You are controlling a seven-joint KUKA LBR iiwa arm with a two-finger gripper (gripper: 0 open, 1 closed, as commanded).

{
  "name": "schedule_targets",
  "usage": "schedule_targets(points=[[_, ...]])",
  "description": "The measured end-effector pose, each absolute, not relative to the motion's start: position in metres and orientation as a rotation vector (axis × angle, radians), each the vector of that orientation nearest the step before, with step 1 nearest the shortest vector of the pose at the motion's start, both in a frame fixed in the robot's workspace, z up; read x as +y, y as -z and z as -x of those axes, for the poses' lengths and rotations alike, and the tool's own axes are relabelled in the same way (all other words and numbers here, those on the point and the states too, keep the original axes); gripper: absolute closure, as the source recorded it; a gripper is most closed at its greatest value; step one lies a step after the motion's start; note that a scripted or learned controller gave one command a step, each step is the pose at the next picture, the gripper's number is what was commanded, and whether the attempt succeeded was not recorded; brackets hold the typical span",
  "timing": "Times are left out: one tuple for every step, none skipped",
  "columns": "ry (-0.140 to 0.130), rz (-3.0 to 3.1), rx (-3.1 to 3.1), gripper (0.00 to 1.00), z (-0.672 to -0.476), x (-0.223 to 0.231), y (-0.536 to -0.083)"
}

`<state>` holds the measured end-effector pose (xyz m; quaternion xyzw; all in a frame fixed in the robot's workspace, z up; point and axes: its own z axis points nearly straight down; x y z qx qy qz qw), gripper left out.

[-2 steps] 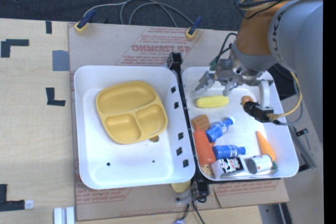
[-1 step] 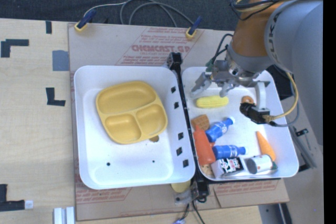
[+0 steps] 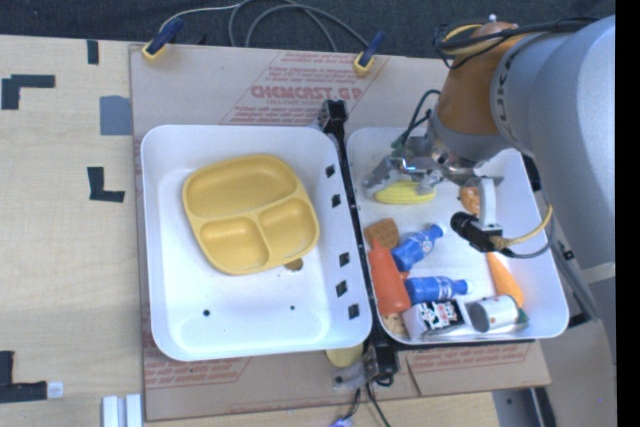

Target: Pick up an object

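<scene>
Grey KUKA arm with the orange band [image 3: 470, 100] reaches in from the right and hangs over the right white bin [image 3: 545, 245]. Left white bin [image 3: 160, 245] carries a yellow three-compartment plastic plate [image 3: 250, 212], well apart from the arm. The two-finger gripper [image 3: 402, 170] sits low at the right bin's far left corner, directly over a small yellow banana-shaped toy [image 3: 405, 194]; fingers look spread narrowly, nothing seen between them.

The toy lies just beside the bin's dividing wall, clear of the other items. Likely light, hard, smooth plastic, curved, so slippery; best taken across its thick middle.

Nearer in the bin: an orange carrot-like piece [image 3: 388, 280], a small blue bottle [image 3: 417, 245], a blue-and-white tube [image 3: 436, 289], a dark-labelled can [image 3: 440, 315].

The cardboard [image 3: 290, 95] under the bins carries red print, roughly "CHEMCAST GP"; other labels unreadable.
</scene>
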<state>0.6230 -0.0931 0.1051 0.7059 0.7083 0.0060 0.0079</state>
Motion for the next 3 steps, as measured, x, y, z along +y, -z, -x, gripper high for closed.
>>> schedule_targets(points=[[-0.028, -2.198, 2.209, 0.0, -0.65, -0.094, -0.097], [0.003, -2.215, 2.224, 0.0, -0.67, -0.095, -0.086], [0.0, -2.222, 2.21, 0.0, -0.668, -0.196, -0.151]])
